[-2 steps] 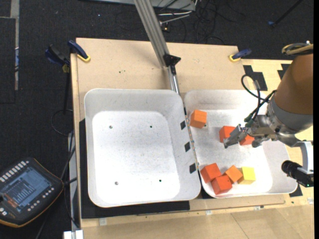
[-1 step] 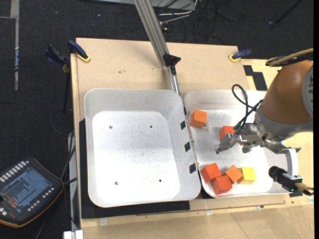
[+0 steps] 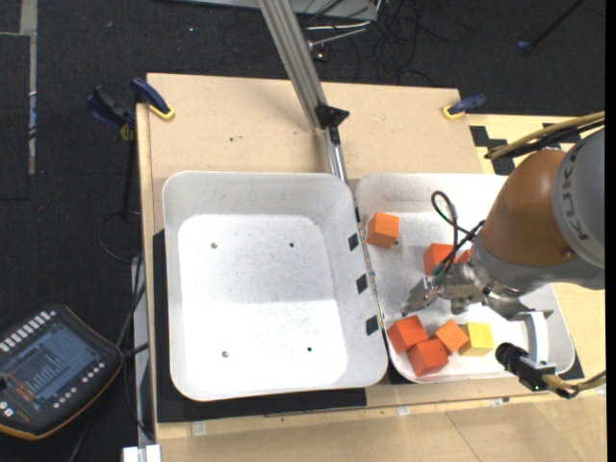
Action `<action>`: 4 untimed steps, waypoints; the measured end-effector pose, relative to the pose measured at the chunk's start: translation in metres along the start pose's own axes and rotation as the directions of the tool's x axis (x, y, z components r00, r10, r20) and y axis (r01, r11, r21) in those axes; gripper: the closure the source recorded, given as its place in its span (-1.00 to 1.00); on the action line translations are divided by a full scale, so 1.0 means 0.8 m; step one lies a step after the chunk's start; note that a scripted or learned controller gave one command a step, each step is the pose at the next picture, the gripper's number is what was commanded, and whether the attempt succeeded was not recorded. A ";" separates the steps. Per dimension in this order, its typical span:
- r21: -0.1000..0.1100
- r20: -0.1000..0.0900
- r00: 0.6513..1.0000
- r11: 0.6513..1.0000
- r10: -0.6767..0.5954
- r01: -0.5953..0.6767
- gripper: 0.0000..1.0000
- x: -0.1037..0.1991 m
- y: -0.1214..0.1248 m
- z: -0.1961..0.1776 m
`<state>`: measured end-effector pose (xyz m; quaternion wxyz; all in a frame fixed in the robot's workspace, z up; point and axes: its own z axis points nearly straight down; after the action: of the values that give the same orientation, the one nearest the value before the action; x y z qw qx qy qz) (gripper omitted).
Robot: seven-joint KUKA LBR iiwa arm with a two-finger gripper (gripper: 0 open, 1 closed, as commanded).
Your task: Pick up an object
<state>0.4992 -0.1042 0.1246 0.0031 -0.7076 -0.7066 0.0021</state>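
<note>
The pincer [image 3: 423,299] is seen low inside the right-hand shallow white bin [image 3: 414,189], at the end of the grey arm with the orange band [image 3: 529,219] that reaches in from the right. Whether it is apart or together cannot be told from this slant; nothing is seen gripped in it.

Just below the pincer, toward the near rim, a cluster lies close together: two red-orange blocks [image 3: 417,345], a small orange cube [image 3: 451,336] and a small yellow cube [image 3: 479,337]. These are judged the nearest candidates, so the coming move would be a short shift downward in the view. Another orange block [image 3: 439,257] lies just above the pincer, partly hidden by the arm, and a lone orange cube [image 3: 384,229] sits further up-left, near the divide between the bins.

The left-hand white bin [image 3: 192,200] rests beside it on the tan surface [image 3: 250,123].
</note>
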 end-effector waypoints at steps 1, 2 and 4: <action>-0.009 0.002 1.000 1.000 -0.001 0.001 1.00 0.000 0.003 -0.017; -0.014 0.003 1.000 1.000 -0.005 0.005 1.00 0.006 0.004 -0.094; -0.006 -0.001 1.000 1.000 -0.010 0.010 1.00 0.081 0.000 -0.098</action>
<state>0.4998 -0.0398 0.2035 0.0012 -0.7041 -0.7101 -0.0003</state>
